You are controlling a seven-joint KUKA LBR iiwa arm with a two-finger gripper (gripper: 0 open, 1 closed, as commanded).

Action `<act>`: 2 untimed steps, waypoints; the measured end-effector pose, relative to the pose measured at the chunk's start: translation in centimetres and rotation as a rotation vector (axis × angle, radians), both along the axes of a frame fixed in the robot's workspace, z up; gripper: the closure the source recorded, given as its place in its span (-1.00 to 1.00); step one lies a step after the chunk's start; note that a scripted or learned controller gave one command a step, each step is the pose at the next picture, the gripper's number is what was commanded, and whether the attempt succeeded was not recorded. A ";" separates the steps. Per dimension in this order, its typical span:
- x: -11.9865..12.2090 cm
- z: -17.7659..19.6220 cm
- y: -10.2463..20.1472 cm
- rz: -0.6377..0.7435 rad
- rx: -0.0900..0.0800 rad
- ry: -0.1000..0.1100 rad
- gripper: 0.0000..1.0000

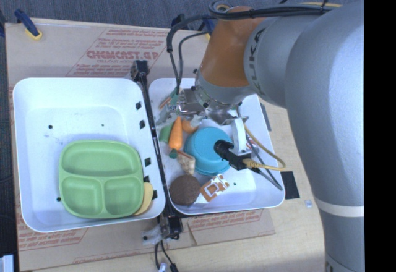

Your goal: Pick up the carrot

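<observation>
From my seat the carrot [176,133] stands lengthwise near the right bin's [263,193] left wall, just down-left of the gripper [197,106], whose grip state I can't tell.

Robotics lab, grey industrial arm [297,48], white bins [37,104] on cardboard-covered bench [105,48], loose cables [266,162]

The carrot [176,133] is a short orange piece, stubby and smooth, standing nearly on end along the twelve-to-six line, its top tipped slightly toward one o'clock. It lies at the nine o'clock side of the right-hand bin [263,193], beside the dividing wall, touching a blue bowl [207,148] at its three o'clock.
</observation>
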State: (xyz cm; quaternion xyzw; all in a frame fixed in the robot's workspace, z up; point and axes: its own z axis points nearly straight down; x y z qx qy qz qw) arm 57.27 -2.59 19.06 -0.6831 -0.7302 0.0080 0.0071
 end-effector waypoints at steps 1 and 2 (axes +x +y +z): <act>0.0 0.1 -0.4 -0.005 -0.004 -0.002 -1.00; -2.6 -0.4 -2.1 -0.060 -0.002 0.000 -1.00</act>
